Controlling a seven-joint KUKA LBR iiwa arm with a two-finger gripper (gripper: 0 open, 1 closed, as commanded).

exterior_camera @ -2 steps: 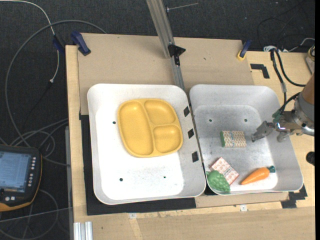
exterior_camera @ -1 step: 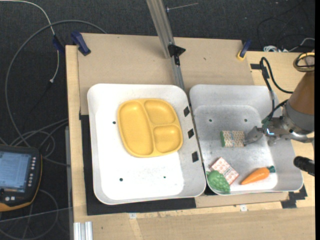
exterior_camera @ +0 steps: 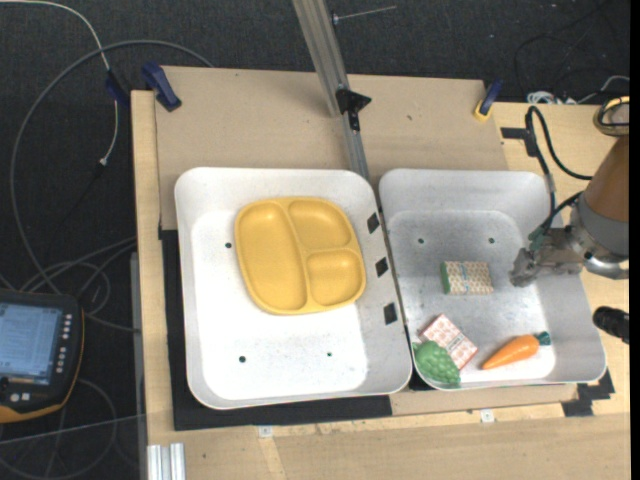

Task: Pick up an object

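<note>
Gripper (exterior_camera: 527, 266) hangs over the right bin's (exterior_camera: 440, 193) right side, apart from the objects; whether it grips anything cannot be told. A checkered sponge (exterior_camera: 467, 277) lies left of it, with a carrot (exterior_camera: 513, 351), patterned packet (exterior_camera: 449, 339) and green toy (exterior_camera: 436, 362) along the near edge. A yellow divided plate (exterior_camera: 298, 254) sits in the left bin (exterior_camera: 200, 298).

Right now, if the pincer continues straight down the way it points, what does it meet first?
Probably the bare floor of the right bin near its right wall. The pincer hangs to the right of the patterned block and above the carrot in the picture, so neither seems in line; depth is unclear.
</note>
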